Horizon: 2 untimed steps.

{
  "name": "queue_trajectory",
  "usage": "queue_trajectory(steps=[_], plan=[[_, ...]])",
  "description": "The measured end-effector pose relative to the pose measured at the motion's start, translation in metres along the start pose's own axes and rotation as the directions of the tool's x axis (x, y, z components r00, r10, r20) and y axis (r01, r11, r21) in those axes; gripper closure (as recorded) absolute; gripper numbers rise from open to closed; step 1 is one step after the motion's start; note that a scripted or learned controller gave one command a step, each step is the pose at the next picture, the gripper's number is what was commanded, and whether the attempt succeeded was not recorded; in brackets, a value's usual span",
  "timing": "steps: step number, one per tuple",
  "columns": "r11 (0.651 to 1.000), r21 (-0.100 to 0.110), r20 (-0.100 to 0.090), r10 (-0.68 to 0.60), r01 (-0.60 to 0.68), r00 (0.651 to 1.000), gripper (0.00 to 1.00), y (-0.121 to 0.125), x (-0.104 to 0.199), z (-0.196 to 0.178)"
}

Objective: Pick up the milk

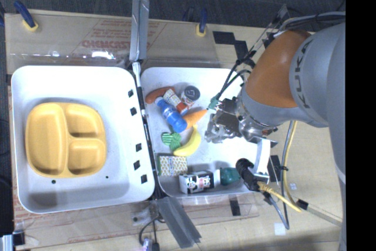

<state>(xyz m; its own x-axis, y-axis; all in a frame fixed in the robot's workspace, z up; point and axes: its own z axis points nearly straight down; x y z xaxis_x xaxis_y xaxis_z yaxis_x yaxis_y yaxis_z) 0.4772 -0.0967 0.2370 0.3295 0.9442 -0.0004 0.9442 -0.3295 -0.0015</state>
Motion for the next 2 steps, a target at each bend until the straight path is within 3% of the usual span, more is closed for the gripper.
queue_trajectory(steps=[1,2], plan=[[0.991,-0.001,-0.001,-0.134,0.134,0.991,1.00,-0.032,0.091,-0.020],[0.984,0.005,0.002,-0.176,0.176,0.984,1.00,-0.063,0.174,0.047]])
